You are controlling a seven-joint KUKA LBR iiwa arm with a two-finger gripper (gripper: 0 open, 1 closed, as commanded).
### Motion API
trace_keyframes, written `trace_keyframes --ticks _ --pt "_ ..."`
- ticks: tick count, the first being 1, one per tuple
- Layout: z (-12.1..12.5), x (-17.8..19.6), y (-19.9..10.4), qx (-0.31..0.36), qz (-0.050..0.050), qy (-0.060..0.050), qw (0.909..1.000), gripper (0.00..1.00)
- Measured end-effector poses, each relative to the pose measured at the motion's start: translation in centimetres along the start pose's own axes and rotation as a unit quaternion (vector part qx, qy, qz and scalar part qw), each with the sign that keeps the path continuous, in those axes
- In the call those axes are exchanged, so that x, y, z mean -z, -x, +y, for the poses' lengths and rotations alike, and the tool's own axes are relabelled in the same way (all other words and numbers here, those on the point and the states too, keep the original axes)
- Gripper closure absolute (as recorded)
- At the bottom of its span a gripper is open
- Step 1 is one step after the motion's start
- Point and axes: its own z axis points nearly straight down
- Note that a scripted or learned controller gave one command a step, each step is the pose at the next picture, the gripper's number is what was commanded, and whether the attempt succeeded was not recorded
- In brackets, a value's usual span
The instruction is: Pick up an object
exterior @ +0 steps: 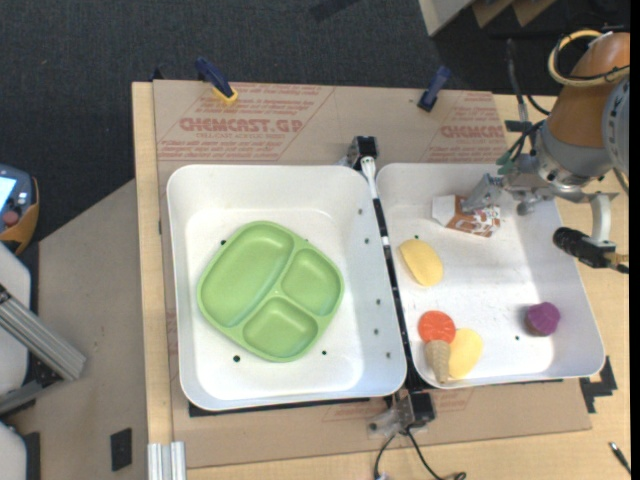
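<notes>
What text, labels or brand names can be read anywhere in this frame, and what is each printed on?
"CHEMCAST GP": red print on the brown board behind the left bin, fairly legible.
A second red print on the same board behind the right bin: partly cut off and too blurred to read with certainty.
The small packet near the gripper: its markings are too small to read.

A dark grey carpeted floor (80, 58) surrounded the brown cardboard-covered bench (300, 118); two blue clamps (215, 78) gripped its far edge under even light.
</notes>
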Motion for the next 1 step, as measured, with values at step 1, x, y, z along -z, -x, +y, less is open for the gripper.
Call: trace_keyframes --ticks 1 --pt "1.44 -1.06 1.97 0.001 0.001 0.001 1.0 0.0"
